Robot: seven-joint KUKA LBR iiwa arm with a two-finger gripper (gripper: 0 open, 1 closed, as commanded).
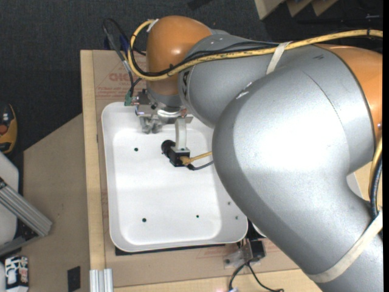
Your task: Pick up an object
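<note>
The grey arm (285,139) leans in from the right and hangs its gripper (151,123) low over the far corner of the white bin (164,224). I take that as the stance for a straight-down grab near the back wall, though I cannot tell whether the gripper is open or closed, since the wrist covers it. The bin floor I can see carries a few small dark dots (144,219), so any object to pick would lie right under the gripper or behind the arm; which, I cannot tell.

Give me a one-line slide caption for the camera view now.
Grey, orange-banded KUKA arm reaches over a shallow white bin, its two-finger gripper poised at the bin's upper-left corner.
</note>
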